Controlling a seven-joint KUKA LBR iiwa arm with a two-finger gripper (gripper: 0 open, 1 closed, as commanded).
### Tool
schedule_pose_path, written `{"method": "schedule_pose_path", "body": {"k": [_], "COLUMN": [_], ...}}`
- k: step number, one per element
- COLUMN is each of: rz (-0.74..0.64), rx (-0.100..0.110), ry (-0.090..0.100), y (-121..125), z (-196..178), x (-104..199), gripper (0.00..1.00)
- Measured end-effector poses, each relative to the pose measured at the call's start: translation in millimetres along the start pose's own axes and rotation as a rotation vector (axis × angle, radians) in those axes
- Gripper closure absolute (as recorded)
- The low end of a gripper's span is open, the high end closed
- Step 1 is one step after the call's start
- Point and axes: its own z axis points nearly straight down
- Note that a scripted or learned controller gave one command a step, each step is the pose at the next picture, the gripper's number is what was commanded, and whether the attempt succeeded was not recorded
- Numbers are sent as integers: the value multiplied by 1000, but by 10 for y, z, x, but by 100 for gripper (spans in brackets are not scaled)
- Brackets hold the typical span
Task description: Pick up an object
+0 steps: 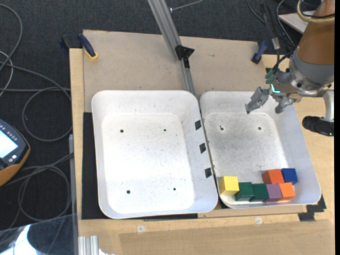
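Note:
Several small blocks lie along the near edge of the right bin [297, 142]: a yellow block [229, 184], two green blocks [253, 190], a purple block [274, 192], an orange block [286, 190], a red-orange block [274, 176] and a blue block [289, 175]. My gripper [269, 103] hangs over the far right part of that bin, well away from the blocks. Its two grey fingers [257, 100] are spread apart with nothing between them.
The left bin [101, 116] stands beside the right one, with black clips [202, 147] along the seam. A slanted metal pole [169, 28] rises at the back. Blue clamps [87, 45] grip the bench's far corners. Cables lie on the floor to the left.

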Motion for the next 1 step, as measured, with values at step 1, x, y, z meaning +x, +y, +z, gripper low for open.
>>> {"method": "schedule_pose_path", "body": {"k": [1], "rz": [0], "rx": [-5], "ry": [-1], "y": [8], "z": [-27], "x": [0], "gripper": [0]}}
